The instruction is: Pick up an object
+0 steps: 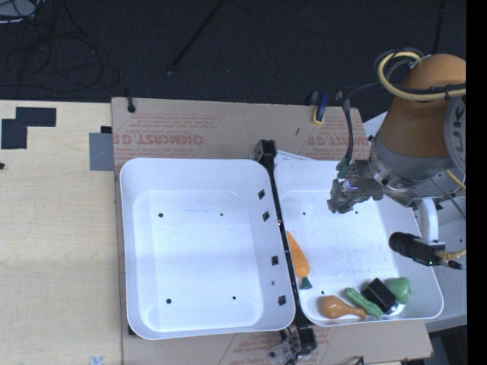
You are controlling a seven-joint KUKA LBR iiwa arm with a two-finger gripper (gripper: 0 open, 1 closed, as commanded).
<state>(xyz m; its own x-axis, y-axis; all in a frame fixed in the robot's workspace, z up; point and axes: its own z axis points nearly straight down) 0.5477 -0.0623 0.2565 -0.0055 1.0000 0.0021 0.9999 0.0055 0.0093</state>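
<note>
2 white bins [137, 204]; right one: 1 orange carrot [298, 257], 1 black block [378, 293]. Claw [344, 201] grip state: can't tell.

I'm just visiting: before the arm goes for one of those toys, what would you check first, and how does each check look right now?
1. Objects in reach: ok; an orange carrot-like toy, a tan toy, a green toy and a black block lie in the right bin.
2. Gripper above that bin: ok.
3. Gripper over a target: not ok; toys lie nearer the front edge.
4. Fingers open: cannot tell.
5. Black block lying on the green toy: not ok for a clean grab.
</note>
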